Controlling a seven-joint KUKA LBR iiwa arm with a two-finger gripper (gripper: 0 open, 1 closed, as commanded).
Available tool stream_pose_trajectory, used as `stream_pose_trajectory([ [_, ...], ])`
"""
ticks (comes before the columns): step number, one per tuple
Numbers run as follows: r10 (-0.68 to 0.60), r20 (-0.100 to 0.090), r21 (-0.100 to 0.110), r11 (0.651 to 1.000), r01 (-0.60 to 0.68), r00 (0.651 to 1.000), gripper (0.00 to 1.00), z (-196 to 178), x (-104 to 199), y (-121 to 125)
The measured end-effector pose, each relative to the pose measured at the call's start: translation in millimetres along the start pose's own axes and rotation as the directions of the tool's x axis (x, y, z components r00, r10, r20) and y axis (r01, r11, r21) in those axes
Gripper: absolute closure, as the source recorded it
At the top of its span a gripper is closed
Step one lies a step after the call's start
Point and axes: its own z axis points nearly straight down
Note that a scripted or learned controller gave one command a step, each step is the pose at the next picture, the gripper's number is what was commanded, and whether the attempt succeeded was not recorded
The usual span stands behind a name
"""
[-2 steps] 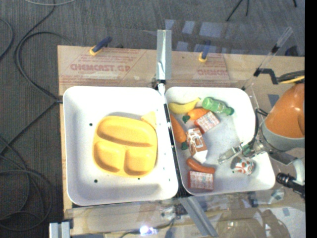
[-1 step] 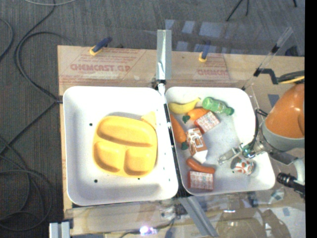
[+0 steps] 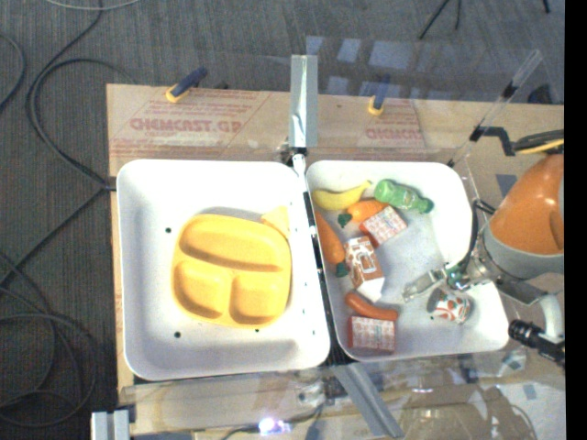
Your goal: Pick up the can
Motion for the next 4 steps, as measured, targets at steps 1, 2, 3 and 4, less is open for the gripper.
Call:
stream_pose_trajectory([
  [1,0.146,0.001,0.024,0.989,-0.146,0.989,0.00,-9,-32,120],
  [2,0.203,0.007,0.030,0.979,-0.203,0.979,0.00,-107,-19,41],
  [3,0.152,0.004,0.031,0.988,-0.152,0.988,0.00,-37,-11,41],
  [4,0.170,-0.002,0.024,0.985,-0.170,0.985,0.00,-5,-3,7],
])
